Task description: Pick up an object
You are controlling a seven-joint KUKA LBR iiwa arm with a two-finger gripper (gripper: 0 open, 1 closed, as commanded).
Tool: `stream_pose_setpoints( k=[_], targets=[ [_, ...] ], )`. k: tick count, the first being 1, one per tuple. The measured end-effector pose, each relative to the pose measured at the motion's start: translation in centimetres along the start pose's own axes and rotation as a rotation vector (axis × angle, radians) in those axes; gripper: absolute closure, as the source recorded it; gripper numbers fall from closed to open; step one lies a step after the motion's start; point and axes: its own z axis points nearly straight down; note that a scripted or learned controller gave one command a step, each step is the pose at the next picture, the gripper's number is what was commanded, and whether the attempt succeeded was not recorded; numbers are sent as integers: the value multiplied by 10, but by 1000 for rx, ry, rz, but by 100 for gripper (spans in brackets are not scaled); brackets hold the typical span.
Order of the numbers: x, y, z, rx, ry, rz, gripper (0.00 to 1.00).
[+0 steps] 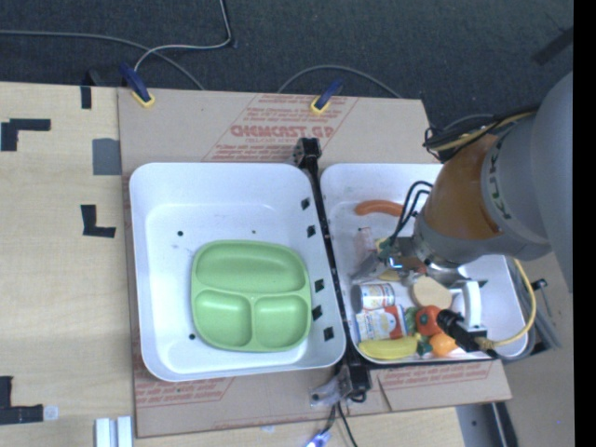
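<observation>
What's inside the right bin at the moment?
In the right bin: an orange hot dog, a small can, a snack pouch, a banana and a tomato. The arm covers the bin's middle, so anything beneath it is hidden.

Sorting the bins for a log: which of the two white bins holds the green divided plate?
The left bin holds the green plate; the right bin holds small food items, with the arm over it.

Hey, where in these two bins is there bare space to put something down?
Left bin: bare white floor along its far wall and left wall, around the green divided plate. Right bin: crowded near the front with the can, banana and tomato, with the arm above; a small bare strip lies at its far-left corner.
</observation>
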Motion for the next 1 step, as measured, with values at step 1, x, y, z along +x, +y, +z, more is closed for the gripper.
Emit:
stream_pose_setpoints(
  k=[1],
  targets=[
    [6,31,1,3,0,0,0]
  ],
)
